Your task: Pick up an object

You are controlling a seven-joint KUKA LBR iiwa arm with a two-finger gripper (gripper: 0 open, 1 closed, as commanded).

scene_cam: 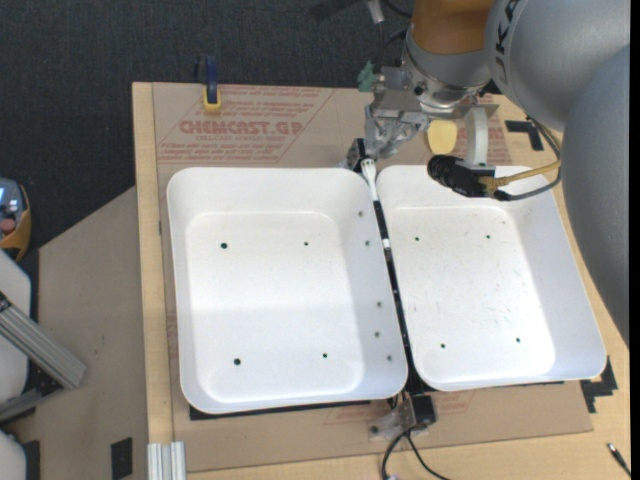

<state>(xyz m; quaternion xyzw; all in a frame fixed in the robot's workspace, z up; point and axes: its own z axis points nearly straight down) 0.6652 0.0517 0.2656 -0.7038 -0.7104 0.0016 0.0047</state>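
Hanging above the far end of the seam where two shallow white bins meet, the gripper (371,156) of a single grey arm (570,38) with an orange band (450,18) reaches in from the right; whether it is spread wide or closed cannot be told from this angle. The left bin (270,303) and the right bin (470,293) sit side by side, joined along a black strip (388,263), on a bench (255,128) topped with brown board that bears red lettering. Each bin floor carries four small dark dots, eight in all. Which object is to be lifted, and where it lies, cannot be told. One blue-and-yellow clamp (210,82) grips the board's far edge, and one small black fitting (418,409) with a cable sits at the near end of the seam. Dark carpet-like flooring (90,28) surrounds the bench, and one aluminium rail (42,348) slants at lower left
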